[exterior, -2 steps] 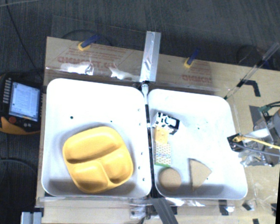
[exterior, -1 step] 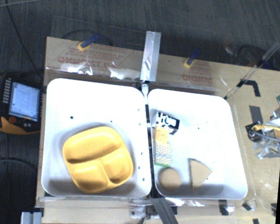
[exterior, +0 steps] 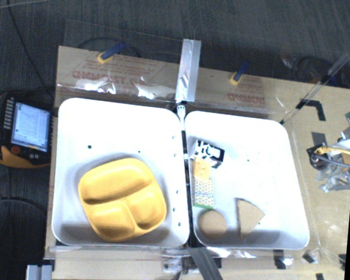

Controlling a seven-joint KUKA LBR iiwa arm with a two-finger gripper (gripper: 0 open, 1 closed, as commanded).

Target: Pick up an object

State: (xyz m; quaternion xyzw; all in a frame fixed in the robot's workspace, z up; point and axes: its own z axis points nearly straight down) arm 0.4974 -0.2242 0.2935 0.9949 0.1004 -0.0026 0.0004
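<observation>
A yellow divided plate lies in the left bin, toward its front. In the right bin a black-and-white patterned item sits near the dividing wall. Below it lies a narrow yellow-and-green packet. A round tan disc and a tan wedge-shaped piece rest near the front wall of the right bin.
A handheld pendant with a lit screen lies on the floor left of the bench. Cables and small hardware clutter the bench's right side. A metal bracket stands behind the bins, and clamps hold plastic sheeting.
</observation>
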